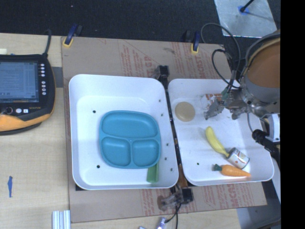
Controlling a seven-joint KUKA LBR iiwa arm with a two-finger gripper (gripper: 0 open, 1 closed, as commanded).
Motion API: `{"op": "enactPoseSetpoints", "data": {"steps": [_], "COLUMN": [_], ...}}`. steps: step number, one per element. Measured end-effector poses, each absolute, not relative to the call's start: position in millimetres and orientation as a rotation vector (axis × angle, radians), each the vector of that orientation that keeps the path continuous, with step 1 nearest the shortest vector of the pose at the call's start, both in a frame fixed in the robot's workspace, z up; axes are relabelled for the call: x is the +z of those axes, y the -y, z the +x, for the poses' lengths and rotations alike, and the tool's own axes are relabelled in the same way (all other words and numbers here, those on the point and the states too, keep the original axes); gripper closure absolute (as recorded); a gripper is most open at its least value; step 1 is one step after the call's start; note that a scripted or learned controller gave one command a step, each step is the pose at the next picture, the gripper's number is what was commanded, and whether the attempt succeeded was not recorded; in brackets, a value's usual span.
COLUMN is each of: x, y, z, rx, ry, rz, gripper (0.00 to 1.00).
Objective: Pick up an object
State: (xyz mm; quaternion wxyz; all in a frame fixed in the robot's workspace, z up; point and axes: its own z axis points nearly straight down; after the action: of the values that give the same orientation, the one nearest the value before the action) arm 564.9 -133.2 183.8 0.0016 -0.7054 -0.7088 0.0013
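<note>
Camera view looks down on the desk (28, 175), where two shallow white plastic bins sit side by side: the left bin (81, 94) and the right bin (190, 175). The left one holds one light blue three-compartment plastic tray (128, 138) lying flat in its middle, plus one small green piece (152, 174) leaning in the near corner, likely slid against the wall.

Four loose candidates for picking lie in the right bin: one round beige disc (185, 111) near the far left, one yellow banana (216, 141) in the middle, one small silvery can-like item (238, 157) touching the banana's near end, and one orange carrot (232, 171) by the near wall.

Reaching in from the right, the grey arm puts its pincer (215, 109) low between disc and banana, probably lining up a grab; the fingers look spread, with nothing between them.
</note>
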Motion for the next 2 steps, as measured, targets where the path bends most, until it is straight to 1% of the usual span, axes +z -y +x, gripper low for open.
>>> {"op": "enactPoseSetpoints", "data": {"steps": [1,2], "x": [90.8,101.7], "y": [158.7,159.9], "z": [553.1,553.5], "rx": [0.007,0.01], "ry": [2.225,2.229], "rz": [-2.213,-2.21], "gripper": [0.0,1.0]}}
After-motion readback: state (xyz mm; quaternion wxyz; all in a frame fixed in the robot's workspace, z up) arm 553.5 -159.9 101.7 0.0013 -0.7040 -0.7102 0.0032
